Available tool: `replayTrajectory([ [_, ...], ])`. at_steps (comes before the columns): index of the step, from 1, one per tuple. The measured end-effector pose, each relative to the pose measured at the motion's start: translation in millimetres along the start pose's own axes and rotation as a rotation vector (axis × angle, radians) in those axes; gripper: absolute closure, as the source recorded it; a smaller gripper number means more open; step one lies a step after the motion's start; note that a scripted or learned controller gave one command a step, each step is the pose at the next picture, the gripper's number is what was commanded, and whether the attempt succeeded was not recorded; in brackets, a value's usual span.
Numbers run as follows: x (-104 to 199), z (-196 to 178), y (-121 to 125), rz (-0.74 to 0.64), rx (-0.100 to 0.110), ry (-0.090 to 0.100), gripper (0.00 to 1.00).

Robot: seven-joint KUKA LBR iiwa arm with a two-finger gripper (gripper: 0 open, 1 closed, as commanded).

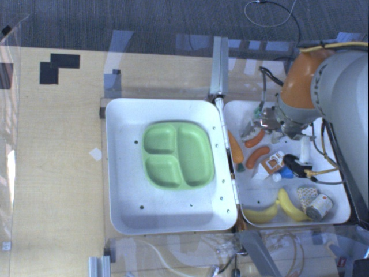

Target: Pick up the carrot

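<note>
Pale wood bench (57,154) under two shallow white bins, side by side, with black tape marks (57,67) at the far left corner. Dark grey ribbed carpet (144,7) beyond the bench, crossed by a thin looping cable (271,10). Left bin (124,212) holding a green divided tray (176,154), three compartments, all bare. Right bin (343,212) cluttered: carrot (235,147) lying along the left wall, just beside the divider; two reddish sausages (258,156) near the middle; two bananas (279,208) along the near wall; a patterned can (314,203) at the near right corner. Grey arm with orange band (300,85) reaching in from the right, gripper (259,123) low over the far part of the right bin, apart from the carrot. Cannot tell how the gripper is set.
</note>
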State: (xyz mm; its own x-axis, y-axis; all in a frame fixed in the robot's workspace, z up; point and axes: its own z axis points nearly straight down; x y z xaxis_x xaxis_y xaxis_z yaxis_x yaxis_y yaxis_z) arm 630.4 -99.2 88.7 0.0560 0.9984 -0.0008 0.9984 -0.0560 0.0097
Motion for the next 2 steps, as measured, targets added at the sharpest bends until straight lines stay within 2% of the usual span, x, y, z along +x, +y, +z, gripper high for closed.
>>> replayTrajectory([
  [1,1.5,-12.7,2.6,-0.001,-0.008,0.002,1.0],
  [2,-35.4,-71.9,-5.4,0.089,0.004,0.0,1.0],
])
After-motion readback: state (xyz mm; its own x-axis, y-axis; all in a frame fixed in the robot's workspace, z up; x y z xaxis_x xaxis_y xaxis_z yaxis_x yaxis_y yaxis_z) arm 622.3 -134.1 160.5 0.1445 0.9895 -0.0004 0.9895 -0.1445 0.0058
